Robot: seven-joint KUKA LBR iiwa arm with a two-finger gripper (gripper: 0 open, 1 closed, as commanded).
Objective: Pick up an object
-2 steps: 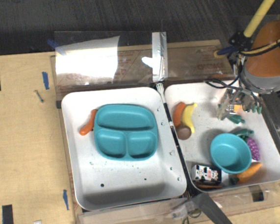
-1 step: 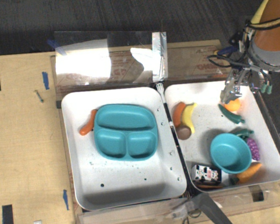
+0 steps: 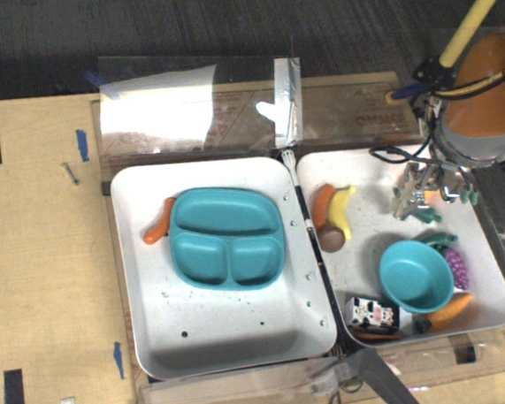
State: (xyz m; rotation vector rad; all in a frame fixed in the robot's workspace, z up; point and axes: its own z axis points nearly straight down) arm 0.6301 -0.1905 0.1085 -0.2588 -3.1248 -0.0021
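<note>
Gripper (image 3: 427, 190) hangs over right bin (image 3: 360, 164), upper right part, finger spread can't tell. Below it teal bowl (image 3: 415, 277); banana (image 3: 341, 212) by left wall. Teal divided plate (image 3: 226, 237) in left bin (image 3: 144, 278).

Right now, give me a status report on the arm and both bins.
Gripper over right bin, upper right corner. Teal bowl, banana below, untouched. Left bin: teal divided plate.

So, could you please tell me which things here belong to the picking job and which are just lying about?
Job: gripper; right bin's teal bowl, banana, purple grapes, carrot.
Lying about: left bin's teal divided plate; blue tape.
</note>
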